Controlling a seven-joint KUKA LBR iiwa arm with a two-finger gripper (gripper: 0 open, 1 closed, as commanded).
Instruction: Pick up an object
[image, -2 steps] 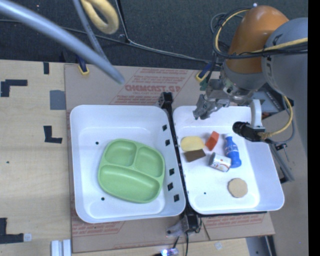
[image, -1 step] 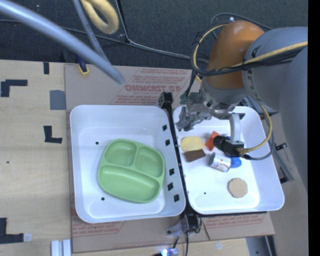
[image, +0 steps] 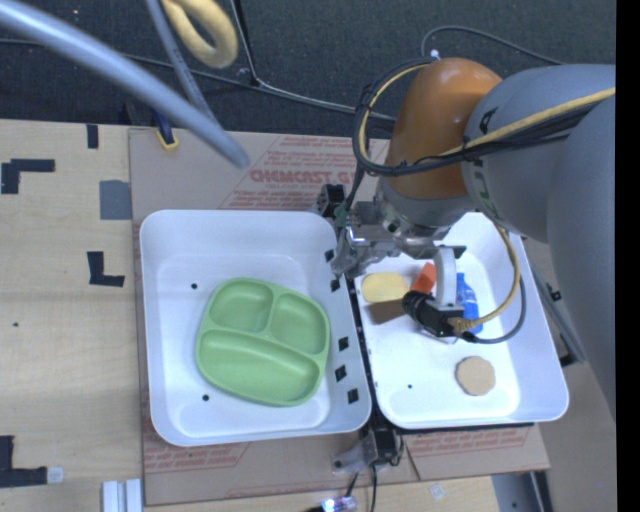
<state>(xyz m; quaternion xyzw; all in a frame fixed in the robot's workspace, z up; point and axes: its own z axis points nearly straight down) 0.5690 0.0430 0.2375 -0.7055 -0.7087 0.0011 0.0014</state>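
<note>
Right white bin (image: 425, 395) holds a pale yellow oval (image: 385, 288) near the tool (image: 352, 252), grip unclear.

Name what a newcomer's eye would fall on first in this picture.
The green divided plate lying in the left bin catches the eye first. Next comes the arm's orange band, hanging over the right bin, where a round tan disc and a pale yellow piece lie.

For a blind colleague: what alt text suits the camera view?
The arm's gripper hangs at the left edge of the right bin, near a yellow oval. A tan disc lies nearer the front; the left bin holds a green plate.
</note>
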